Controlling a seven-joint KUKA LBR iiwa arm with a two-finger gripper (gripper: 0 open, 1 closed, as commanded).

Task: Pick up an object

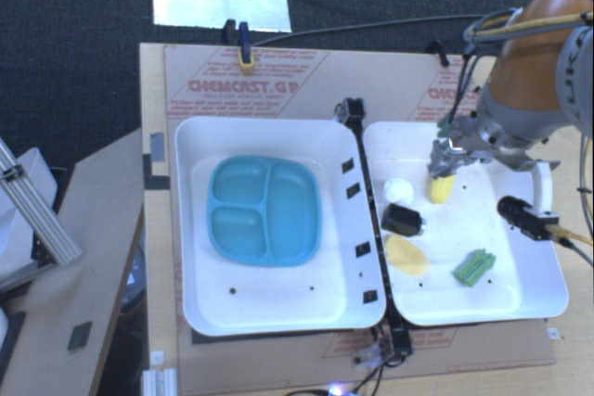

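In the right bin point(538, 292), nearest the camera, a green toy point(474, 266) lies at about five o'clock; a pale yellow disc point(406, 256) sits toward seven o'clock, near the divider; just above it rests a black block point(402, 220), and a white ball point(399, 191) lies just beyond that at nine o'clock; a small yellow piece point(442, 189) stands near the bin's middle, and the gripper point(445, 160) hangs directly over its top, touching or nearly so; whether it is closed on the piece I cannot tell; the left bin point(200, 292) carries a blue divided plate point(265, 210) at its centre; farther back, a clamp point(244, 44) grips the board's far edge at twelve o'clock.
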